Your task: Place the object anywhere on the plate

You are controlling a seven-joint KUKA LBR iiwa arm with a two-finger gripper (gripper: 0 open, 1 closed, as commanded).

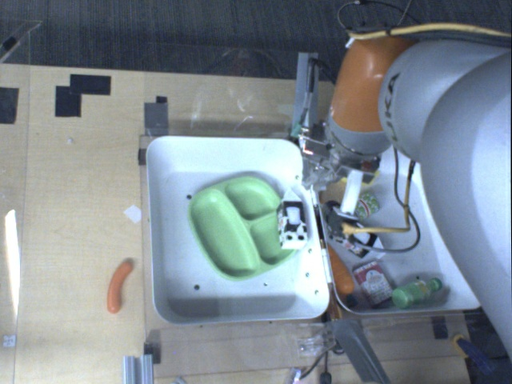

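Over green plate right edge: tool; finger spread, grasp unclear.

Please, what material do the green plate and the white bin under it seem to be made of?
The green plate looks like moulded plastic: one even matte green, with soft rounded dividers forming three compartments. The white bin also seems plastic, smooth and slightly glossy, with rounded corners and small dark holes in its floor; painted metal cannot be excluded.

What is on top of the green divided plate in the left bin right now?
A small white-and-black object lies on the green divided plate at its right edge. The other compartments look bare. What it covers is hidden.
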